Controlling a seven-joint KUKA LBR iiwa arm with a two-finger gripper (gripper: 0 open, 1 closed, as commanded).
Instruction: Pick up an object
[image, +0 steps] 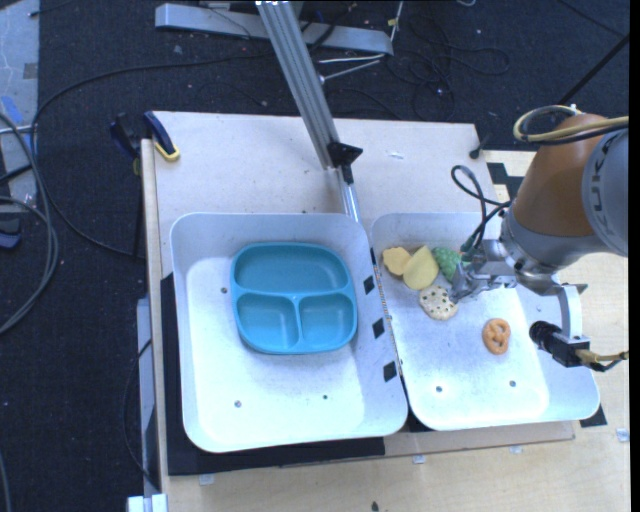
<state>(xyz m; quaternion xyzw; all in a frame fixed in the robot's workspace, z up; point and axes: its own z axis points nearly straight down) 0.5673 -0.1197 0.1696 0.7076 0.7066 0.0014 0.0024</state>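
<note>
In the right bin (520, 400) lie a yellow chunk (417, 268), a smaller yellow piece (396, 260), a green item (446, 261), a speckled cookie (437, 303) and an orange pretzel (495, 335). My gripper (466, 279) reaches down at the upper middle of this bin, just right of the green item and above the cookie. The wrist hides its fingertips.
The left bin (210, 400) holds a blue divided tray (294, 297). A grey metal pole (305, 85) slants from the top of the view down to the gap between the bins. Cables run along the arm's wrist (478, 205). A black part (556, 343) juts from the arm over the right bin's right side.
</note>
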